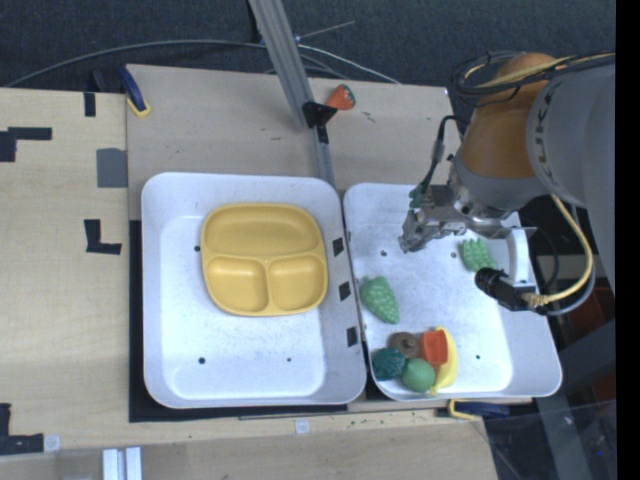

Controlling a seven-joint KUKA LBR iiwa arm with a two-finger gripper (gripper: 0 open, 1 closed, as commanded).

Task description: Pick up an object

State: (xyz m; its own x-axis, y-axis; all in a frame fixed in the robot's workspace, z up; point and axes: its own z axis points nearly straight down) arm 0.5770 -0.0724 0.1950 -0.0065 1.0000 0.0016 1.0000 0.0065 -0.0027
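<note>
Left shallow white bin (165, 268), on the wooden tabletop (60, 298): holds one yellow plastic divided plate (264, 258) with three compartments, lying flat toward the bin's upper middle.

Right shallow white bin (520, 353), touching the left bin along its side: holds, near its left wall, one green ridged leaf-shaped toy (380, 299) lying apart from the rest. At the bin's lower left corner, a tight cluster: one brown ring-shaped doughnut toy (405, 345), one dark green bumpy toy (388, 363), one light green round toy (419, 375), one small orange-red block (434, 347), and one yellow curved banana-like piece (448, 363) wrapping the cluster's right side. Toward the bin's upper right, one light green bumpy toy (476, 255), just beside the arm's wrist.

Gripper (412, 240): over the upper part of the right bin, pointing down and to the left; whether it is spread or closed cannot be told; nothing visible between its tips.
</note>
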